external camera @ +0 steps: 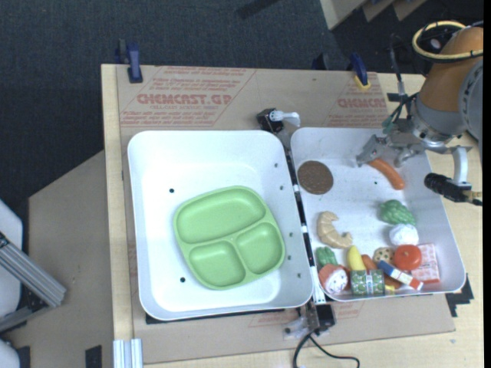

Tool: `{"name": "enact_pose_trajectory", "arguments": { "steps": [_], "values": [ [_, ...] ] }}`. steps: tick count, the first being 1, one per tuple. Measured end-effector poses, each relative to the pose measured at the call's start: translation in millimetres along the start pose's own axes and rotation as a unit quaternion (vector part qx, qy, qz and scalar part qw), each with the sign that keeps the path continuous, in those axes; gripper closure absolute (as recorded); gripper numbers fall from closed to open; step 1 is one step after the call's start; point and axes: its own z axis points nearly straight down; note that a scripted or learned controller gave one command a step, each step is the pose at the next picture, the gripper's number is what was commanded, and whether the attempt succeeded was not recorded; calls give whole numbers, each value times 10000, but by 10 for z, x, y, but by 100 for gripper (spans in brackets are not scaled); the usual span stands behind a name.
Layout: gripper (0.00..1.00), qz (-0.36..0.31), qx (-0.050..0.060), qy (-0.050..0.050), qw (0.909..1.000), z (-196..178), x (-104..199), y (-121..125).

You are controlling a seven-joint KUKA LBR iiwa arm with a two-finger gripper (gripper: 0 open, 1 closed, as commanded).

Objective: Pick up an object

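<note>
My gripper (pixel 386 156) hangs over the far part of the right bin (pixel 345 146), fingers spread open. An orange carrot-like piece (pixel 391 174) lies on the bin floor just below it, its upper end between the fingers and the rest sticking out toward the front right. Nothing is lifted. A brown round disc (pixel 315 177) lies to the gripper's left. Nearer the front are a tan croissant (pixel 332 230), a green leafy piece (pixel 396 211) and a white ball (pixel 402 234).
Several small toy foods crowd the right bin's front edge, among them a red tomato (pixel 407 256), a yellow banana (pixel 354 259) and a green can (pixel 368 282). The left bin (pixel 153 167) holds a green divided plate (pixel 229 236). A black clip (pixel 270 118) sits behind the bins.
</note>
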Motion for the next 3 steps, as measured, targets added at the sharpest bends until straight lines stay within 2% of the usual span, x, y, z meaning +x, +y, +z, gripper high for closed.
{"name": "enact_pose_trajectory", "arguments": {
  "steps": [1, 3],
  "values": [
    [0, -14, -42, 10, 10000, 2, -36, -75],
    [0, -12, -43, -13, 10000, 7, -52, -173]
  ]
}}
